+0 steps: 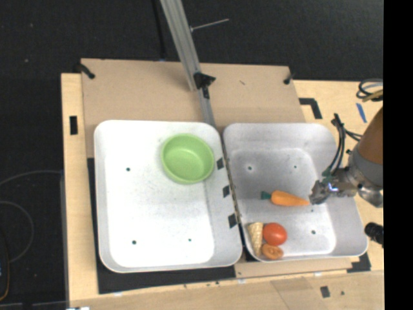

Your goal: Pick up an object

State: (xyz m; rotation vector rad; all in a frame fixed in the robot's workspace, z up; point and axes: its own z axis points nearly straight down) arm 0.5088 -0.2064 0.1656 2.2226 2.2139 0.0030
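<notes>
Tomato [275, 232] nearest, corner of right bin [271, 141]. Gripper [321, 192] at carrot [290, 199] tip, jaws' state unreadable. Risk: end-on grab, carrot rolls free.

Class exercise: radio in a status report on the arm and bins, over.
Gripper low in right bin, at carrot tip. Nothing lifted. Tomato near front corner; green bowl in left bin.

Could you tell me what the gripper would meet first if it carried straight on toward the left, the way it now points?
Most likely the carrot: its orange tip lies right by the gripper, though height above it is unclear from this view.
</notes>
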